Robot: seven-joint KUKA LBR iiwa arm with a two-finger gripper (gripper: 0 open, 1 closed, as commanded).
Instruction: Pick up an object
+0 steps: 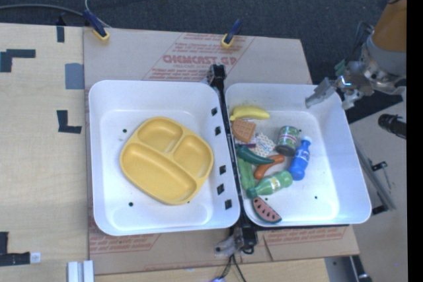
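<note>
The tool (328,90) hung over the right bin's (344,162) far corner, clear of the contents; its grip state could not be told. Below and left of it lay the toys, heaped against the divider: banana (249,113), can (288,138), bottle (300,158).

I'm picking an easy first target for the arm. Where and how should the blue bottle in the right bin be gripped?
Grip the blue bottle across its body, coming straight down from above. It lies flat, cap toward the bin's far side, so closing across its narrow width suits it. Its right flank faces bare floor of the right bin; the orange toy crowds its left. The end effector sits above the bin's far right rim.
</note>
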